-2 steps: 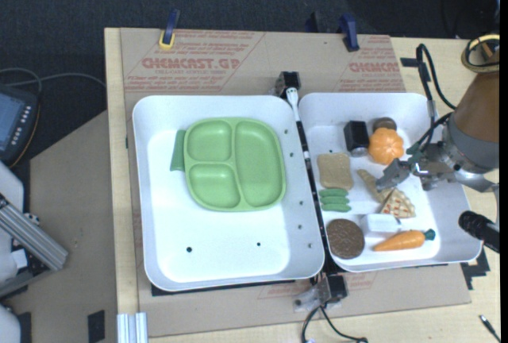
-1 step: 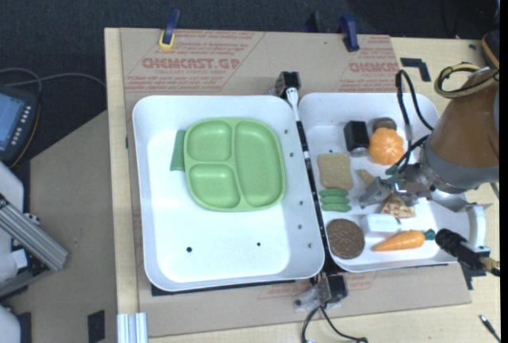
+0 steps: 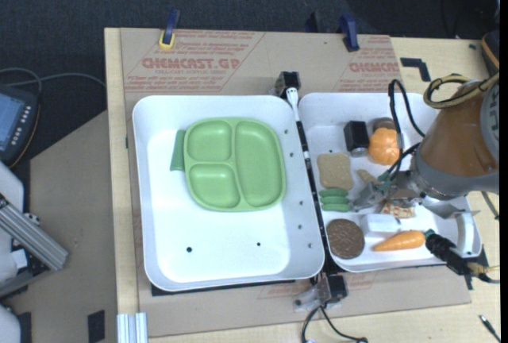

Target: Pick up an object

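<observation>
- Reaching in from the right, the arm (image 3: 464, 143) is leaning low over the right bin (image 3: 317, 107), with its gripper (image 3: 381, 192) sitting down among the clutter near the middle of that bin.
- Nothing is showing as lifted, so the pick is looking like it is at the descent or closing stage, not the carry stage.
- Whether the gripper is parted or closed is not something I can tell; the wrist is covering it and the pieces beneath are a blur of small items.
- Candidate objects are all lying in the right bin: an orange ball (image 3: 384, 146) near the back, a black block (image 3: 355, 135) just beside it, a tan slice (image 3: 335, 170), a green bean pod (image 3: 334, 198), a brown round cookie (image 3: 345, 238) and a carrot (image 3: 399, 240) at the front.
- Sitting alone in the left bin (image 3: 151, 198) is a green divided plate (image 3: 235, 163), well apart from the gripper.
- Judging the next move: it is calling for a firm close on one single piece, then a straight rise, since neighbours are crowding close and could be dragged along or knocked aside.
</observation>
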Available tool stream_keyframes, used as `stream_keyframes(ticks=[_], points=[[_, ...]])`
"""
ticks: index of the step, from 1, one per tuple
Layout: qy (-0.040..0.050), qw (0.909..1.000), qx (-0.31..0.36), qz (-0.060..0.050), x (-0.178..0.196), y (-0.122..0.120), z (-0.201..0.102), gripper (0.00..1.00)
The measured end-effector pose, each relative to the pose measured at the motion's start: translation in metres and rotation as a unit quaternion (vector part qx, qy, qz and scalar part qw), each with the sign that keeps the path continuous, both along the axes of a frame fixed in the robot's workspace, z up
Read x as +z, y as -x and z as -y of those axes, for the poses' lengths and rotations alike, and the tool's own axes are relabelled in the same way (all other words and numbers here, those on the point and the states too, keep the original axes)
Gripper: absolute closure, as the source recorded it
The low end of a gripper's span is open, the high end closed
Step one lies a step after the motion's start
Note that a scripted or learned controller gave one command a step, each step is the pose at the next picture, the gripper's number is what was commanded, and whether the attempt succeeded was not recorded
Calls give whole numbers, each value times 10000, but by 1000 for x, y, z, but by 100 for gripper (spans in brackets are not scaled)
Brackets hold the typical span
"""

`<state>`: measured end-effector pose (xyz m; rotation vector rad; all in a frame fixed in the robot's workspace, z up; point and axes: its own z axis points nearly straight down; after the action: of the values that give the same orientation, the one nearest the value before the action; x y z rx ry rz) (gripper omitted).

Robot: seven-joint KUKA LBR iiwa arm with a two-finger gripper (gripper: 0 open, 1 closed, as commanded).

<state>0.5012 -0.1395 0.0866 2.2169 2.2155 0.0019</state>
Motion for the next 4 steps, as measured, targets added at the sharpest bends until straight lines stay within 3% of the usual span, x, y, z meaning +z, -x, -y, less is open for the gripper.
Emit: stream_keyframes(ticks=[1,3,4], points=[[20,10000,-12,45,15,-2,2,100],[-6,10000,5,10,137,-5,16,100],[-15,10000,5,-16,138,-6,16,100]])
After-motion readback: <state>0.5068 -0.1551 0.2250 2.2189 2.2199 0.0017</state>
